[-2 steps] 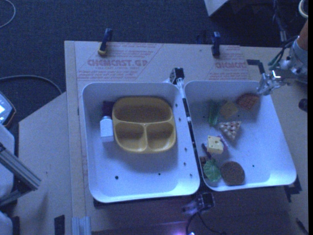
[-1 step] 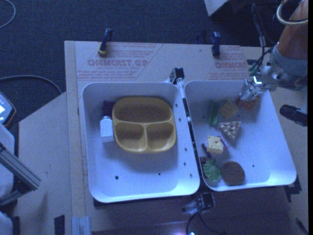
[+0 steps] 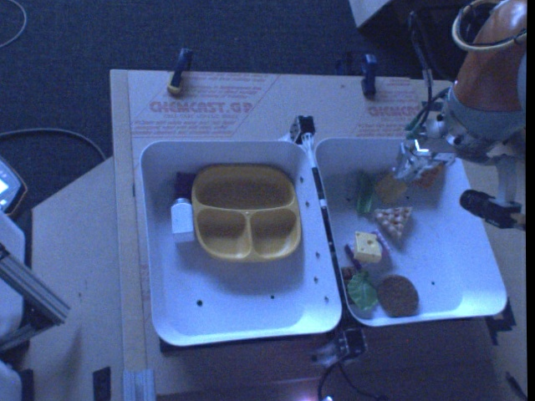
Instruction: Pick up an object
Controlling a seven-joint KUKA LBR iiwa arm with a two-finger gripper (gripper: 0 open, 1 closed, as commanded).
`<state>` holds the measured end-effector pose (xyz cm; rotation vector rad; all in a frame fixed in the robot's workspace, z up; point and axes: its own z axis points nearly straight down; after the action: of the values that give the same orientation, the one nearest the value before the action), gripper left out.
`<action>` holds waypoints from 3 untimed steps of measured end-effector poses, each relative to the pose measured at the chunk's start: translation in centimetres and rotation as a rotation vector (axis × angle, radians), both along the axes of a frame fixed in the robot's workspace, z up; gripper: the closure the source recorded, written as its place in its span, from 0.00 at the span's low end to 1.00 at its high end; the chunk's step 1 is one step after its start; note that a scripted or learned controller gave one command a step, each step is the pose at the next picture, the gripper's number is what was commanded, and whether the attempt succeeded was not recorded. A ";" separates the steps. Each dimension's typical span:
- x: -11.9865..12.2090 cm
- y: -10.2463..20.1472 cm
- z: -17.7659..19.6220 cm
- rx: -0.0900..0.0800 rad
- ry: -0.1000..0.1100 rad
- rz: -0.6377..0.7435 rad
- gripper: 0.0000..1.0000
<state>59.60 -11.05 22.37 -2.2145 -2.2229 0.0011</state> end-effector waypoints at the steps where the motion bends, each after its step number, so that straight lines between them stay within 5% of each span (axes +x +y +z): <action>1: -2.0 5.3 -0.9 0.000 0.001 0.001 1.00; 3: -4.8 15.6 1.1 0.000 -0.005 0.002 1.00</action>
<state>54.75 4.52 23.42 -2.2151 -2.2279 -0.0044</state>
